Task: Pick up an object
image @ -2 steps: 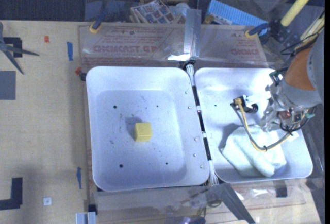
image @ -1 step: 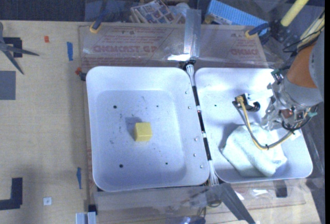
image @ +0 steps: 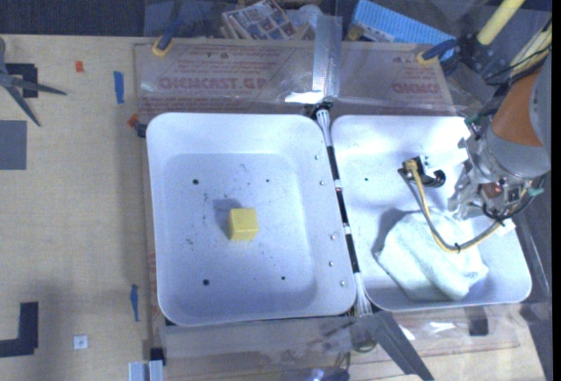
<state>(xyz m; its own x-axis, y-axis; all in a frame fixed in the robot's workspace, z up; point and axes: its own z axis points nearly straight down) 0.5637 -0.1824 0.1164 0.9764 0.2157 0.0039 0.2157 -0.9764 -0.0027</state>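
A small yellow block point(image: 244, 223) lies near the middle of the left bin point(image: 175, 151). A crumpled white cloth point(image: 428, 262) sits in the front part of the right bin point(image: 377, 143). My gripper point(image: 462, 201) hangs low over the right side of the right bin, just above and behind the cloth's far right edge. The wrist and its parts hide the tips. A yellow cable point(image: 429, 215) loops from the wrist across the bin and over the cloth.
The two bins meet at a ridge point(image: 337, 204) down the middle. Behind them lies a clear plastic sheet point(image: 263, 77) held by clamps. Boxes and cables crowd the far edge. Bare wooden bench point(image: 70, 195) spreads to the left.
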